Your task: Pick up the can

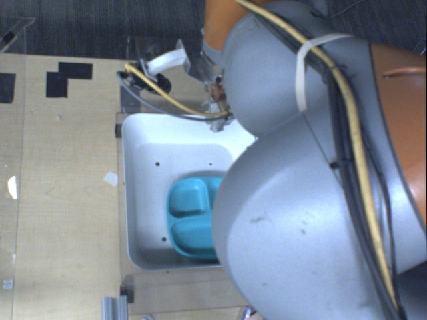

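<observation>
The grey arm [313, 179] looms large across the right and middle of the camera view, hiding most of the bench. Its orange band [230, 9] shows at the top centre. A white bin [143, 179] lies left of the arm, and a light blue divided tray [190, 215] rests on the bin's floor, partly covered by the arm. I can make out no can among the parts of the bin that show.
Yellow and grey cables [167, 99] loop from the arm over the bin's far edge. A white fitting [167, 60] sits by the cables. The tan bench top [60, 179] with black markers [67, 77] stretches to the left.
</observation>
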Action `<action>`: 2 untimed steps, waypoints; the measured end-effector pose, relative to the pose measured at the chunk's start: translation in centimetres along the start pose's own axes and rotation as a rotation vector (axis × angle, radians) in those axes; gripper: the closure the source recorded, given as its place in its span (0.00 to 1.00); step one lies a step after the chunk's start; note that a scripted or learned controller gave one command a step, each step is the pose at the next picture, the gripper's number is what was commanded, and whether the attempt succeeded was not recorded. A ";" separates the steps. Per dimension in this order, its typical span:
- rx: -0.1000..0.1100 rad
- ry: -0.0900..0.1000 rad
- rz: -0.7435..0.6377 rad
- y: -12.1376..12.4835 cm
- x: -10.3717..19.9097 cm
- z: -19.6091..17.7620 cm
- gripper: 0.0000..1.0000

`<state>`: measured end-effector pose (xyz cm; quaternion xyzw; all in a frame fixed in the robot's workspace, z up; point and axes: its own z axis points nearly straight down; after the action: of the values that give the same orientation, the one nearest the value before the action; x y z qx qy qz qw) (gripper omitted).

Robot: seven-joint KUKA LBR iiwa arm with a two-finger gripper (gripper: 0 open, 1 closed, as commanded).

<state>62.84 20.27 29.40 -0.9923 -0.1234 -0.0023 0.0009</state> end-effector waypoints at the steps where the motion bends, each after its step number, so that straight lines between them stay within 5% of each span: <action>1: 0.000 0.005 0.000 0.1 0.1 -1.2 1.00; 2: 0.000 -0.002 0.045 -1.5 -2.3 1.7 1.00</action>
<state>60.24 21.20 27.71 -0.9949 -0.1010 -0.0013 0.0007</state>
